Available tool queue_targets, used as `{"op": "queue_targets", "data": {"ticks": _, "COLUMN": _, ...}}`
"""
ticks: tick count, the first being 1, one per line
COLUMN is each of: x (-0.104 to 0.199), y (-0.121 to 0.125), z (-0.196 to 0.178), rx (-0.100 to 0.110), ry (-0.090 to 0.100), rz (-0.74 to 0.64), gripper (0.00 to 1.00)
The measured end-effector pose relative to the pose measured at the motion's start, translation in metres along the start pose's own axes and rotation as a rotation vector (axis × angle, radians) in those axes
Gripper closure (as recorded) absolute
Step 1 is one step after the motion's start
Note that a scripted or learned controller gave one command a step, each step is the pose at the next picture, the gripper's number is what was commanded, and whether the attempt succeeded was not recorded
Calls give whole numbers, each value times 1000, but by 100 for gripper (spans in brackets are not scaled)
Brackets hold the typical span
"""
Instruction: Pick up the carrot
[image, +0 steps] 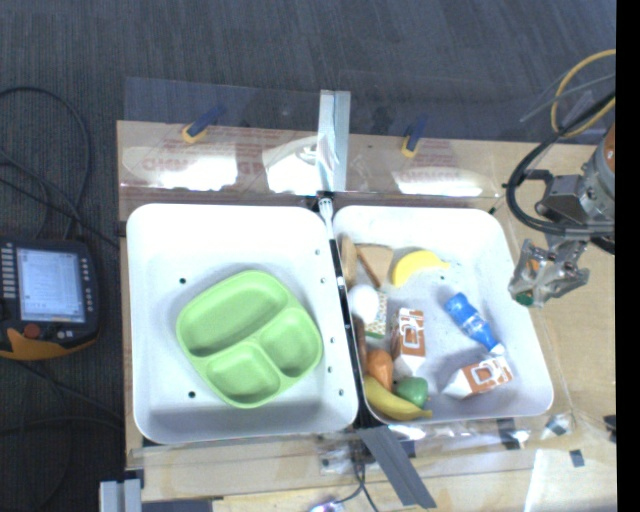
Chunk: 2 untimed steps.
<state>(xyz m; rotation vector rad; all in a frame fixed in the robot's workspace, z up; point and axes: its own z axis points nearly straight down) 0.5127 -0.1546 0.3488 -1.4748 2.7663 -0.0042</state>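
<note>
Camera view showed the gripper, whose state I couldn't tell, outside the right bin; the carrot sat wedged beside the banana, risking a mis-grab.

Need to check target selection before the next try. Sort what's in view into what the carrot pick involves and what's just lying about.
Belongs to the job:
carrot, in the right bin
tool, over that bin's right rim

Just lying about:
banana
blue bottle
yellow lemon
green divided plate
left bin
</note>
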Motion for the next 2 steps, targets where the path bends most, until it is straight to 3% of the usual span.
{"op": "queue_targets", "data": {"ticks": 1, "x": -15, "y": -56, "z": 89, "rx": -12, "ry": 0, "rz": -274, "gripper": 100}}
{"op": "queue_targets", "data": {"ticks": 2, "x": -11, "y": -101, "z": 128, "rx": -10, "ry": -3, "rz": -611, "gripper": 100}}
